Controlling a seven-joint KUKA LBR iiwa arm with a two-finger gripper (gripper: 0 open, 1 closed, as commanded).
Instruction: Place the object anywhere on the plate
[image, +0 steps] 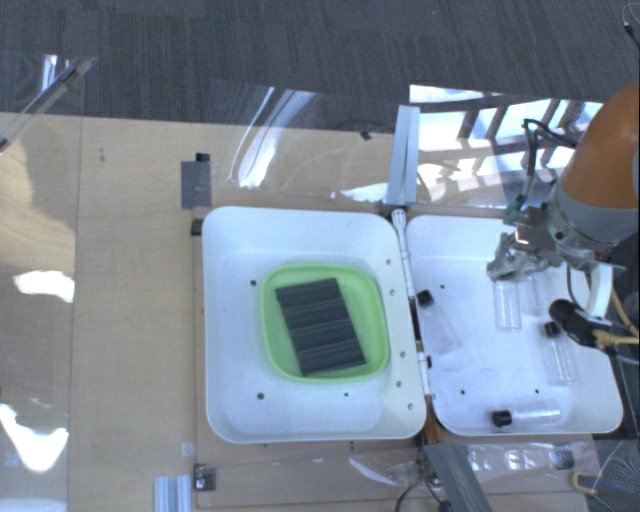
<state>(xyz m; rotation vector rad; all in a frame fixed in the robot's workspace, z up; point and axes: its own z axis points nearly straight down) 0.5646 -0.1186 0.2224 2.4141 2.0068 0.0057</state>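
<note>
Dark block (319, 327) covers most of green plate (372, 300); rim free. Arm (600, 170) over right bin (470, 400).

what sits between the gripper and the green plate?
In the camera view: bare white floor of the right bin, a small black object by its left wall, then the rims where both bins meet, between the gripper and the green plate.

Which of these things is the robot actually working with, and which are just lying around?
For the job: green plate, dark ridged block lying on it, gripper.

Lying about: clear tubes and small black caps in the right bin.
</note>
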